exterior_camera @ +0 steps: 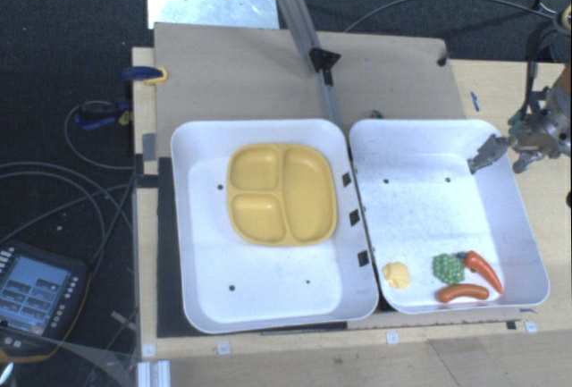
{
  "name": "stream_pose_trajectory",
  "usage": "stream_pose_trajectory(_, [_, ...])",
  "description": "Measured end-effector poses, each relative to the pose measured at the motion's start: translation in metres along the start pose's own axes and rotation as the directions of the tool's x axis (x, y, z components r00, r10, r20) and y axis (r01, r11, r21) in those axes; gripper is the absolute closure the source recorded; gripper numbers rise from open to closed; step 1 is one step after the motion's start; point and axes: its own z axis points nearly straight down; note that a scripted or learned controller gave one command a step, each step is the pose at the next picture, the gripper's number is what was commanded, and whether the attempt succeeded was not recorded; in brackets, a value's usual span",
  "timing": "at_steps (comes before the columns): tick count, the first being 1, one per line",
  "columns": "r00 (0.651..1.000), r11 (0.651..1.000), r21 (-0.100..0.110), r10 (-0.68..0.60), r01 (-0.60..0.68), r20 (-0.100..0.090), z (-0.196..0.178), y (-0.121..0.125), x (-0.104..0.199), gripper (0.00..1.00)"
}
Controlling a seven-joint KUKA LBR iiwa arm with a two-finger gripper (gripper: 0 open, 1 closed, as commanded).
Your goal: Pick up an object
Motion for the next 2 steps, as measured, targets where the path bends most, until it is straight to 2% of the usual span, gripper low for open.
stream_pose_trajectory(1, [1.000, 1.000, 0.000, 0.000, 0.000, 0.000, 0.052, 0.010, -0.001, 0.00])
stream_pose_trajectory(2, [1.000, 1.000, 0.000, 0.003, -0.003, -0.001, 0.095, 0.005, 0.001, 0.00])
